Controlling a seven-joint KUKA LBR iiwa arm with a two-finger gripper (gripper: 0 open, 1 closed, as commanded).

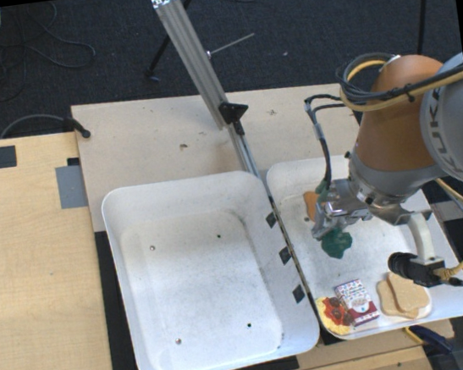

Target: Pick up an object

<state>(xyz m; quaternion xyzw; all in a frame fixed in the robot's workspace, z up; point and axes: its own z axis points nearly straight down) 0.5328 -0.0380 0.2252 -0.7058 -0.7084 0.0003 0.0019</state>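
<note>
Right now I've got the gripper (332,219) low in the right bin (293,181), just above a dark green object (337,245) beside an orange piece (311,203), grip state unreadable to me, and crowding could make it close on nothing.

Grey KUKA arm (453,119) w/ orange band (391,106) — black & yellow cables looped alongside, metal wrist.
</note>
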